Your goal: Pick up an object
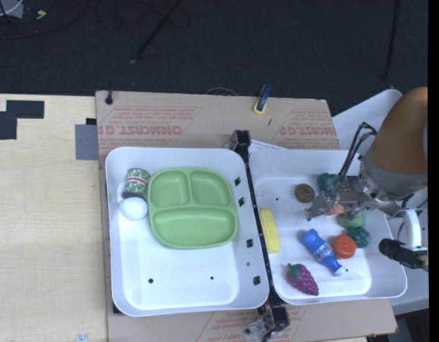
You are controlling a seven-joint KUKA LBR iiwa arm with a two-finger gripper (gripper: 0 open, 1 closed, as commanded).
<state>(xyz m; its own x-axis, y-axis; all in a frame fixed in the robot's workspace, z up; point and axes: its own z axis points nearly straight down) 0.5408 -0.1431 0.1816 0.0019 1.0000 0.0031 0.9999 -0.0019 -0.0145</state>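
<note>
Cardboard sheet (205, 123) beneath the white bins (178, 291): red print, upside down, illegible. Small can (136, 182) label in left bin: unreadable.

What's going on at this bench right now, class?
A grey arm with an orange band reaches in from the right, and its hand sits low in the right bin, among small toys: a brown disc, a blue bottle, an orange piece, a corn cob and purple grapes. Nothing is visibly lifted yet. The left bin holds a green divided plate, a can and a white ball.
</note>
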